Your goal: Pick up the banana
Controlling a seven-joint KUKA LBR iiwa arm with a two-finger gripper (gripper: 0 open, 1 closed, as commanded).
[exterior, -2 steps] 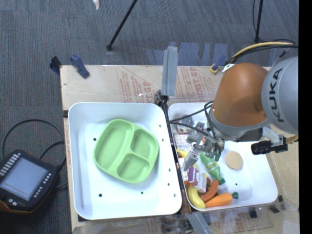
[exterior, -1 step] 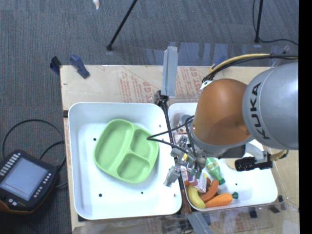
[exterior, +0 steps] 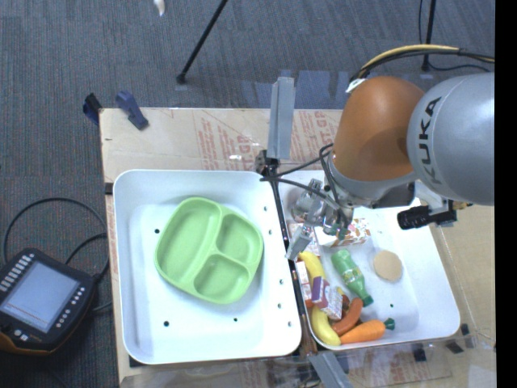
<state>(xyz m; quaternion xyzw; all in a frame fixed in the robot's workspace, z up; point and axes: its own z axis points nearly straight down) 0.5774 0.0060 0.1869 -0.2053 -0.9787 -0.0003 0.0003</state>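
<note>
Roughly: 1 banana (exterior: 317,297), 1 carrot (exterior: 365,330), 1 gripper (exterior: 304,234) above, 2 bins (exterior: 129,217).

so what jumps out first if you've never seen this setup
The big grey and orange arm reaching in from the right, its gripper low over the right bin. Then the green divided plate in the left bin. Last, the toy food along the right bin's near left edge, with the banana partly under a packet.
</note>
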